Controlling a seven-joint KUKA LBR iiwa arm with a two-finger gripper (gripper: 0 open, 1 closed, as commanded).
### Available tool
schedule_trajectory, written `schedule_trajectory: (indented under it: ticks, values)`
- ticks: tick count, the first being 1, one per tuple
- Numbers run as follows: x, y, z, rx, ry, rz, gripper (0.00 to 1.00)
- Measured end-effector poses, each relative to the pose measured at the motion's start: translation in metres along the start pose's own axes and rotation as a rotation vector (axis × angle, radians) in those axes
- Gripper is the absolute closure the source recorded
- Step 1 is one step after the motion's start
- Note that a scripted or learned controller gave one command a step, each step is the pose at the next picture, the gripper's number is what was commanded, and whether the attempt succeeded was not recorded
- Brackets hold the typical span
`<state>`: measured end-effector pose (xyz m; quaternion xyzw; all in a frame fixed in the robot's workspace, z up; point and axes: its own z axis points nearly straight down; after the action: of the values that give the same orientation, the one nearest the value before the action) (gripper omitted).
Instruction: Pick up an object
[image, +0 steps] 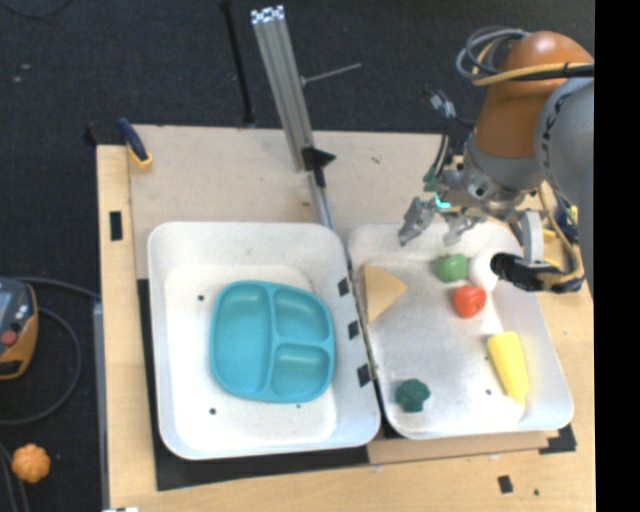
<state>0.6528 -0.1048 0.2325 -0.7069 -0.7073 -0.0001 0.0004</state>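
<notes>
My gripper (436, 226) hangs over the back edge of the right bin (440, 410), fingers open and spread, with nothing between them. Just in front of it and to the right lies a green round piece (451, 267). A red tomato-like piece (469, 301) sits beside that. A tan wedge (380, 290) lies at the bin's left side, a yellow corn cob (509, 365) at the right, and a dark green broccoli piece (412, 395) near the front.
The left bin (180, 420) holds a turquoise divided plate (271, 340). A slanted aluminium rail (290, 95) rises behind the bins. An orange ball (30, 462) lies off the bench at the lower left.
</notes>
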Motion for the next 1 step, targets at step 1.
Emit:
schedule_trajectory:
  ticks: [1]
  values:
    - [0.0001,0.0007,-0.0013,-0.003,0.0,0.0,0.0]
